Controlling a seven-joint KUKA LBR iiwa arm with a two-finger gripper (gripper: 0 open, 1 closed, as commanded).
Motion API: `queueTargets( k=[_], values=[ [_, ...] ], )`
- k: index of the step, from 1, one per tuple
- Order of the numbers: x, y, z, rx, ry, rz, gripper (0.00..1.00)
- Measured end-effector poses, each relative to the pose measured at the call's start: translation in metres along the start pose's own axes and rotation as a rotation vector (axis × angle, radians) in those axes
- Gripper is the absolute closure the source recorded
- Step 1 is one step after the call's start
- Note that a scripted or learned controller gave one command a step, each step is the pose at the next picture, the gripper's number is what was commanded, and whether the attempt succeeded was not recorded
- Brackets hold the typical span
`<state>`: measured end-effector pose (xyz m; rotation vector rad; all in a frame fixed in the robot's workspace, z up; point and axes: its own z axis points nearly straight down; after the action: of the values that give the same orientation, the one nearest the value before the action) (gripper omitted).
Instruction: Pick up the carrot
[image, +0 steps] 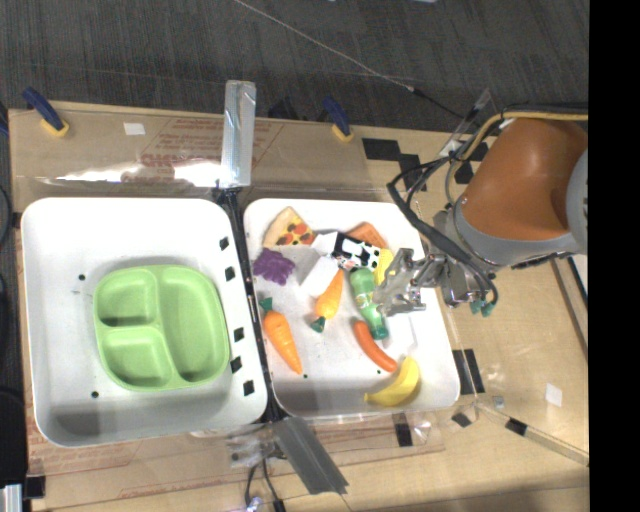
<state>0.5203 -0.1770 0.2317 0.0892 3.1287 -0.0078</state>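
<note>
A metal two-finger end effector (405, 283), grip unclear, is hovering near a small orange plastic carrot (329, 297), likely light, rigid, slippery, best pinched mid-body.

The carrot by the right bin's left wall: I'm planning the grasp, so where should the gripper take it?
Grip the carrot across its thick orange middle from straight above, fingers either side of its long axis. It lies flat and diagonal near the bin wall, so a side approach looks cramped.

Green divided plate (160, 325) in left bin (40, 300), banana (395, 383), pizza slice (290, 231), purple grapes (272, 266), green bottle (366, 300)
</note>
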Motion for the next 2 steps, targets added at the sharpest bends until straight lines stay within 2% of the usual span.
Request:
queueTargets(
  k=[1,2],
  values=[
    [-0.025,-0.033,-0.09,-0.001,0.004,-0.037,1.0],
    [0.018,-0.034,-0.042,-0.008,0.01,-0.644,1.0]
  ],
)
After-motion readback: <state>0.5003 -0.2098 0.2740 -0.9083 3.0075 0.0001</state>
